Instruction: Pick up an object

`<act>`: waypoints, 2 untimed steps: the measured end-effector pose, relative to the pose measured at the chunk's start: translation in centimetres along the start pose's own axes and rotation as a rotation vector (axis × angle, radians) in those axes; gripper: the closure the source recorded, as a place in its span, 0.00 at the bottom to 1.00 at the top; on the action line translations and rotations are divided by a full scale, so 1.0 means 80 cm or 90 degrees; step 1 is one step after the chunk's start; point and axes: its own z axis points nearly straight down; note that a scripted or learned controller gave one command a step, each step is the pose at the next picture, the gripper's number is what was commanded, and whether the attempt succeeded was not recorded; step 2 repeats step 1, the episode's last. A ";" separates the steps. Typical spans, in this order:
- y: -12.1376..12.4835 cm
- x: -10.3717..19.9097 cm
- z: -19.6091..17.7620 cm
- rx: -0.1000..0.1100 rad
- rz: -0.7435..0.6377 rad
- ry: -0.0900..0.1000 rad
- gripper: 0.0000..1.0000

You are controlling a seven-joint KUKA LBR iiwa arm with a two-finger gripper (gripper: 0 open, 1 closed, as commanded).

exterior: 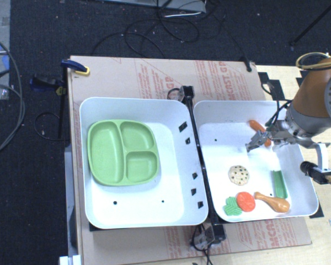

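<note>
At the near edge of the right bin a cluster of toy foods lies untouched: a green leafy piece at the left, a red tomato-like round touching it, and a tan drumstick stretching off to the right. Just beyond the drumstick a green stick lies along the bin's right side, and to its left, near the middle of the floor, a round cookie with dark chips sits by itself. All of these rest flat on the white floor, so none has been picked. Farther back, the gripper reaches in from the right and is low over the bin's far half, its dark fingers pointing left. Right at it is an orange piece, which looks like the intended target; part of it appears to continue under the fingers. Whether the fingers are spread, closed or already clamped on that piece cannot be told from this angle, so no grasp can be claimed. By my reading the task is at the approach or grasp stage: the arm has a candidate, but securing and lifting are yet to be shown. In the left bin a green divided plate lies in the far-left part, well apart from the action.
</note>
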 end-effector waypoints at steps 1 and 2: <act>0.055 -0.003 -0.007 0.001 0.000 0.000 0.00; 0.055 -0.003 -0.007 0.001 0.000 0.000 0.00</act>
